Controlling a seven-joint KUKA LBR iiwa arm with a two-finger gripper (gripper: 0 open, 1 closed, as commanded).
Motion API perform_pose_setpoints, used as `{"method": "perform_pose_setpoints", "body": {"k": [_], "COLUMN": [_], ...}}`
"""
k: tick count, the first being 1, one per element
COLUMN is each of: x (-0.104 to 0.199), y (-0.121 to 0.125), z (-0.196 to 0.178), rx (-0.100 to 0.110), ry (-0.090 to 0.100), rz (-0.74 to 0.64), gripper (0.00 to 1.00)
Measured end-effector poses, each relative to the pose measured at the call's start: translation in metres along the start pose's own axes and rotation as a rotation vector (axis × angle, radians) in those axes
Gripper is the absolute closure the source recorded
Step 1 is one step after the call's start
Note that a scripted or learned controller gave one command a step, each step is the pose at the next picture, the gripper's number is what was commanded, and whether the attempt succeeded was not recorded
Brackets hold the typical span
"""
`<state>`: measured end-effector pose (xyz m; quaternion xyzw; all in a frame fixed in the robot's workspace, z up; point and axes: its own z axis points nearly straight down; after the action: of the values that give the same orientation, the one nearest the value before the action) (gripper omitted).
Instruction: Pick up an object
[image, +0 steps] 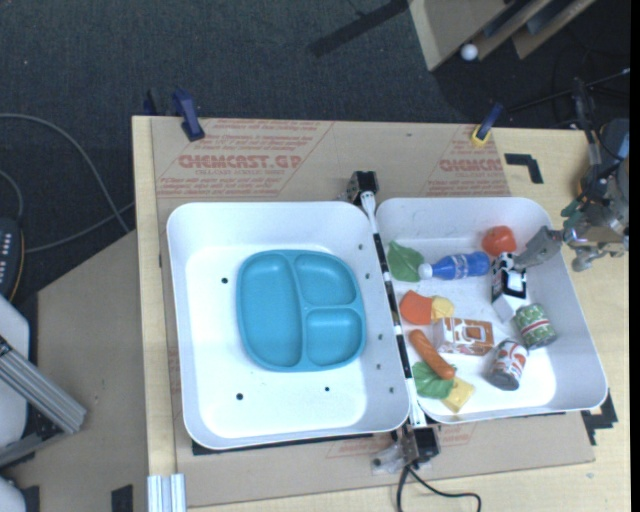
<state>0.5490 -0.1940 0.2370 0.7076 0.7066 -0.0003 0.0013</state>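
Dark grey carpet (250, 60) surrounds a plywood bench (300, 160) printed with red lettering; blue clamps (186, 112) grip its far edge, a cable (75, 150) loops at left, wooden furniture (480, 30) stands beyond

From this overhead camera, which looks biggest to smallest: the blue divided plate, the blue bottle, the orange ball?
1. Blue divided plate, by far the largest.
2. Blue bottle, lying on its side.
3. Orange ball.
The bottle is clearly longer, though barely wider than the ball.
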Motion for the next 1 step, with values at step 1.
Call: {"method": "perform_pose_setpoints", "body": {"k": [1], "x": [-0.014], "y": [0.0704], "z": [0.0687], "rx": [0.002], "ry": [0.002], "rz": [-0.002], "gripper": [0.0]}}
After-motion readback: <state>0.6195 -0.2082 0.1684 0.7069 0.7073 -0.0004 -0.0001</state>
